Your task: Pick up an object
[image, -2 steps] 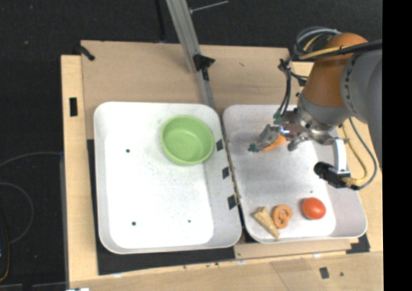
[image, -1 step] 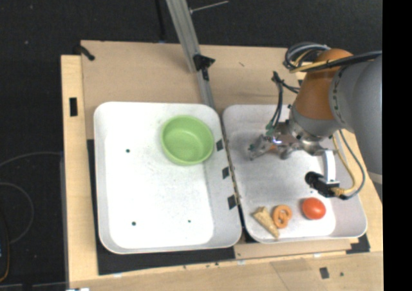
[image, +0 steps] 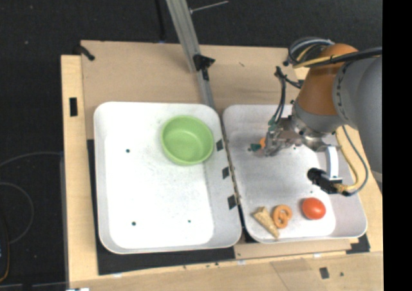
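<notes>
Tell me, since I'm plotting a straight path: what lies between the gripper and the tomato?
In the camera view, bare white bin floor separates the gripper from the tomato.

Left bin (image: 129,219): open floor, green bowl (image: 187,140) at the back.
Right bin (image: 257,122): middle free, tomato (image: 313,208), pretzel (image: 281,215), wedge (image: 265,221) crowd the front.

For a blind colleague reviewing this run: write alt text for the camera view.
A grey and orange robot arm reaches from the right over the right white bin, its gripper low above the bin floor. A red tomato, an orange pretzel-shaped piece and a tan wedge lie near the front; the left bin holds a green bowl.
</notes>
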